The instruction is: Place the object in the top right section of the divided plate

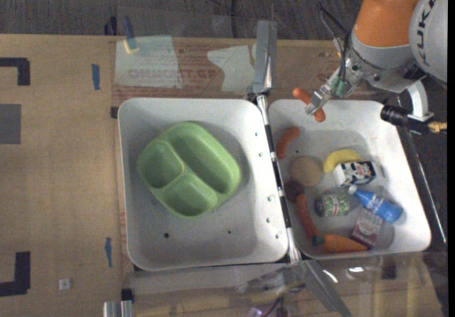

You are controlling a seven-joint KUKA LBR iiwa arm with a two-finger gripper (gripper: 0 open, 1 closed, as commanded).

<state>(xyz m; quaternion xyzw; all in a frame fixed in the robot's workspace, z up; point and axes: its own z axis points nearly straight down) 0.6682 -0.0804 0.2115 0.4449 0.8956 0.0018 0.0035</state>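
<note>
A green divided plate (188, 166) lies in the left white bin (142, 237), tilted, with three hollow sections. My gripper (318, 103) hangs over the back rim of the right bin (412, 187), just left of the orange-banded wrist. It is shut on a small orange-red sausage-shaped piece (304, 96), which sticks out on both sides of the fingers and is lifted off the bin floor. The plate is well to the left of the gripper and lower in the view, across the wall between the bins.
The right bin holds several items: a reddish sausage (288, 141), a beige disc (306, 170), a banana (341, 159), a small carton (355, 172), a green can (334, 203), a blue bottle (377, 204) and two carrots (306, 216) (343, 243).
</note>
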